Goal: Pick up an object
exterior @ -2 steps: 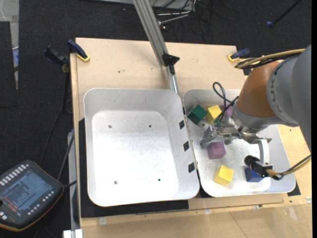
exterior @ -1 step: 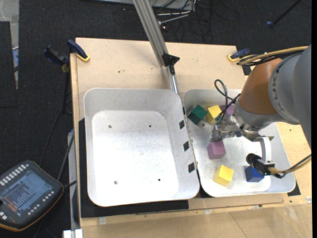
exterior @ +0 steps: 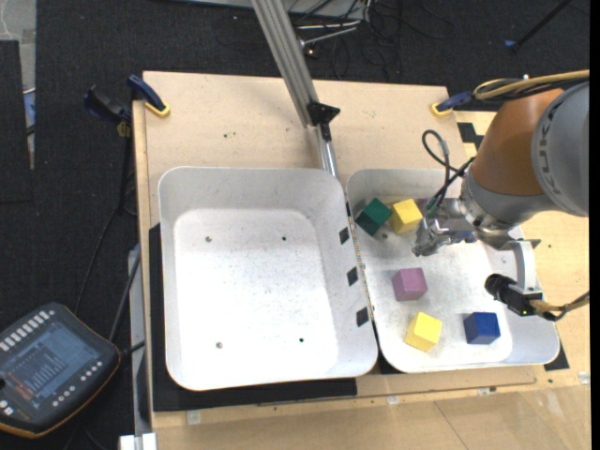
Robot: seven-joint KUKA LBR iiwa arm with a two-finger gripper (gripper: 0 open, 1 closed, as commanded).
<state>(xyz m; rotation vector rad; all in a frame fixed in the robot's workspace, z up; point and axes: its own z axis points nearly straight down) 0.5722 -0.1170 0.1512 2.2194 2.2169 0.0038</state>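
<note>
The arm (exterior: 534,157) is thick and rounded, grey with a broad orange band above the wrist. Its claw (exterior: 427,242) is a small block of grey and silver metal. Black cables loop just above the claw, a yellow-sheathed cable runs over the orange band, and a white bracket carrying a black cylinder sits beside the claw.

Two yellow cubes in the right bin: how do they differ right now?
The upper yellow cube sits near the bin's far edge, right beside the green cube; the lower yellow cube stands alone toward the near edge, between the purple cube and the blue cube. The upper one lies just left of the gripper; the lower one is well clear of it. Both look the same colour and similar in size, and neither is gripped.
</note>
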